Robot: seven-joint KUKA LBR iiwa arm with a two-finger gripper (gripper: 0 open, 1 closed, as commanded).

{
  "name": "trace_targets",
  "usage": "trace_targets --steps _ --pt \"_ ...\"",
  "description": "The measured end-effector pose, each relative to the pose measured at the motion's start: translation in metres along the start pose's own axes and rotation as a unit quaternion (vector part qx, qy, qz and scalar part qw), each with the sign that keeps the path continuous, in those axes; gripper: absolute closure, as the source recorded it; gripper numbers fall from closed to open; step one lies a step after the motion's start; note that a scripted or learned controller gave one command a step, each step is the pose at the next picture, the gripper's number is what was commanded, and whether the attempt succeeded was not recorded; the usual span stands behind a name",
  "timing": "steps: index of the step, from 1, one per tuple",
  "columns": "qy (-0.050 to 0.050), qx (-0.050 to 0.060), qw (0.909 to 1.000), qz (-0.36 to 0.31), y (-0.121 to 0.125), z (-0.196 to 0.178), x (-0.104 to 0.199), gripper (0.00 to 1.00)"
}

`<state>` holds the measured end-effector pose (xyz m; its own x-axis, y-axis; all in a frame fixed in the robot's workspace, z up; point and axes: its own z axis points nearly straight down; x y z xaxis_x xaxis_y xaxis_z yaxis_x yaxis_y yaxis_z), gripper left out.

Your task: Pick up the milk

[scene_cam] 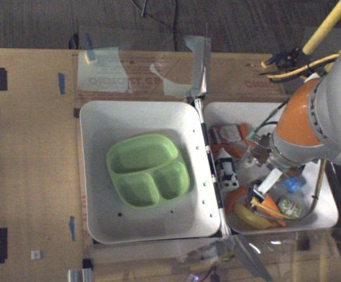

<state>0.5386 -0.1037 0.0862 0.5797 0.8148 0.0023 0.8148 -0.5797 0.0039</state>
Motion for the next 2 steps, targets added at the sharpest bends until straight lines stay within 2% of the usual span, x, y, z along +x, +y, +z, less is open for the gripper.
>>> trace_targets --steps 1,2 --pt "-0.001 0.004 0.9999 0.015 0.001 -0.041 -0.088 0.0" --pt "0.008 0.01 0.9977 -0.067 0.01 0.0 -0.112 0.0"
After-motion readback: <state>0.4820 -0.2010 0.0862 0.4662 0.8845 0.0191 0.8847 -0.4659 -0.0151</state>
